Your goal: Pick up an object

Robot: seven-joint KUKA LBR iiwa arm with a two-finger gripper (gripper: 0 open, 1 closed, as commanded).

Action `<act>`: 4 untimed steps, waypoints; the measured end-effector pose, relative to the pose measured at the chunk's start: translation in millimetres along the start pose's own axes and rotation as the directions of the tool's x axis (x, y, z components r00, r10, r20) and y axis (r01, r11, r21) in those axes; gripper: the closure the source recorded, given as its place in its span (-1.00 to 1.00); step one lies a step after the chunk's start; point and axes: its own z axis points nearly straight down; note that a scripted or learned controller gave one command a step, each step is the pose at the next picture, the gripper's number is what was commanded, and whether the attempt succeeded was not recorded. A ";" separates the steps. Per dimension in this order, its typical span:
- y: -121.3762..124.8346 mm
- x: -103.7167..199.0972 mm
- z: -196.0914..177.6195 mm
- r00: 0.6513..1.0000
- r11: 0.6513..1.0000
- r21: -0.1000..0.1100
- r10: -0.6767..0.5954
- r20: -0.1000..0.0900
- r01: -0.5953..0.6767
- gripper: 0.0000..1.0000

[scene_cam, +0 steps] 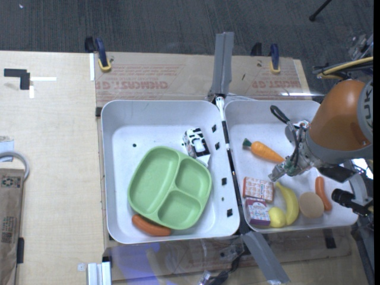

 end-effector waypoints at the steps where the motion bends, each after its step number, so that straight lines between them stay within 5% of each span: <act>1: 0.0 0.0 0.0 1.000 1.000 0.000 0.000 0.000 0.000 -1.00; 2: 64.2 -45.2 16.4 0.997 0.997 0.012 -0.076 -0.008 0.076 -1.00; 3: 64.1 -46.5 7.2 0.997 0.997 0.011 -0.073 -0.007 0.073 1.00; 4: 72.4 -15.8 -120.9 0.986 0.985 0.011 -0.169 -0.007 0.170 1.00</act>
